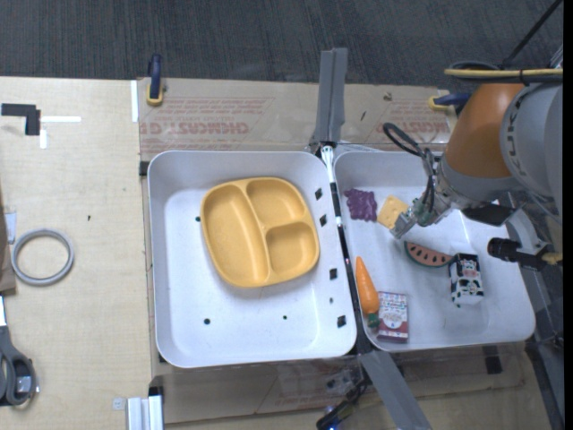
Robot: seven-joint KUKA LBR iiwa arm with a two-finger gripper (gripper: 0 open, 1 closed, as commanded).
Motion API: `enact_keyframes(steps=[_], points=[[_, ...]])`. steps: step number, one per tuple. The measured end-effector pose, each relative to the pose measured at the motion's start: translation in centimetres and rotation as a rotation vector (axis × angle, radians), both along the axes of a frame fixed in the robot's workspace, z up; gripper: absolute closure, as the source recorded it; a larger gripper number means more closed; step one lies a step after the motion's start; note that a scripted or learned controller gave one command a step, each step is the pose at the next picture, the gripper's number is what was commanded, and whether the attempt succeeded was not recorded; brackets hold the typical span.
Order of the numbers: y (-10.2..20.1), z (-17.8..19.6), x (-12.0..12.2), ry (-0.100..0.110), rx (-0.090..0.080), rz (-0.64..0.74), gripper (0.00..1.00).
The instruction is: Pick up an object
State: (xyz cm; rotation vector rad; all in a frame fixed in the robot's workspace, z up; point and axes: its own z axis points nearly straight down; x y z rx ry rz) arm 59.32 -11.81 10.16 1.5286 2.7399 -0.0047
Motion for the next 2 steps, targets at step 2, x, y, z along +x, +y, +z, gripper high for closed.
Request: enact_keyframes(steps=[2], points=[[0.3, -1.0, 4.3, 0.001, 0.003, -0.223, 0.00]])
